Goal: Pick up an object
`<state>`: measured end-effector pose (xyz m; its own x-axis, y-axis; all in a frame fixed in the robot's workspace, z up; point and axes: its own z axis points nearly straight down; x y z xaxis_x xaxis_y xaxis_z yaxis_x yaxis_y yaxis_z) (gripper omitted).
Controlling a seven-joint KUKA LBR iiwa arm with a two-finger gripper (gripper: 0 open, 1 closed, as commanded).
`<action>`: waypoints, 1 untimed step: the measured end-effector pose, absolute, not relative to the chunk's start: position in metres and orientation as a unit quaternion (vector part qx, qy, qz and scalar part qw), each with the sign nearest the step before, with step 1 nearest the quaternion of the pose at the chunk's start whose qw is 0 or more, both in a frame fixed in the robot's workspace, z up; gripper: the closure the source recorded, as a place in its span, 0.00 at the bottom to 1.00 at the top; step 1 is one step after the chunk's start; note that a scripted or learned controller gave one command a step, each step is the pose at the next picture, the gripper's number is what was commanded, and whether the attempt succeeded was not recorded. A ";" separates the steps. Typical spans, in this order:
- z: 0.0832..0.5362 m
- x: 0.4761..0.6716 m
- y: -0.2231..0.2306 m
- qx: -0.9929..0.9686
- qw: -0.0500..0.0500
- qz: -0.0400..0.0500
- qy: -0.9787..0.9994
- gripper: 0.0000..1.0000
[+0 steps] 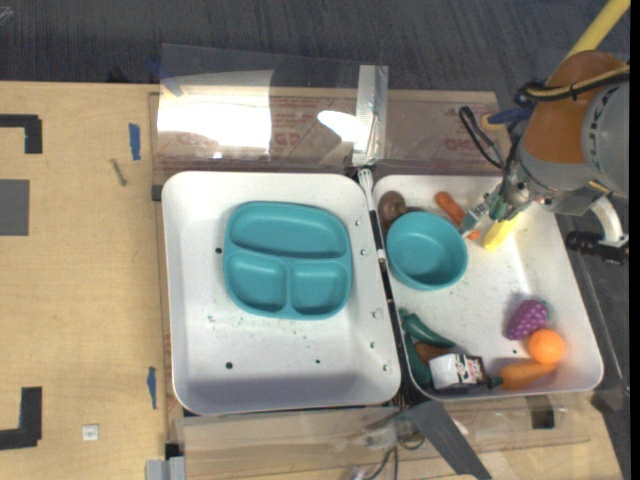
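A grey arm [610,153] casing is being shown, ringed by an orange band [570,118]; black cables [490,138] are being routed alongside, and a yellow strip [605,18] is being displayed above

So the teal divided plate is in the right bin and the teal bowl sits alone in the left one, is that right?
Not quite. The camera view shows them swapped: the teal divided plate lies alone in the left bin, and the teal bowl sits in the right bin among other items.
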<state>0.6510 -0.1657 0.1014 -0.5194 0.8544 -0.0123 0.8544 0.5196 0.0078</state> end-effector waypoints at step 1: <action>0.232 0.671 -0.126 0.482 0.009 0.003 0.876 1.00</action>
<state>0.6709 -0.1257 0.2315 -0.5345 0.8451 -0.0122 0.8449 0.5347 0.0146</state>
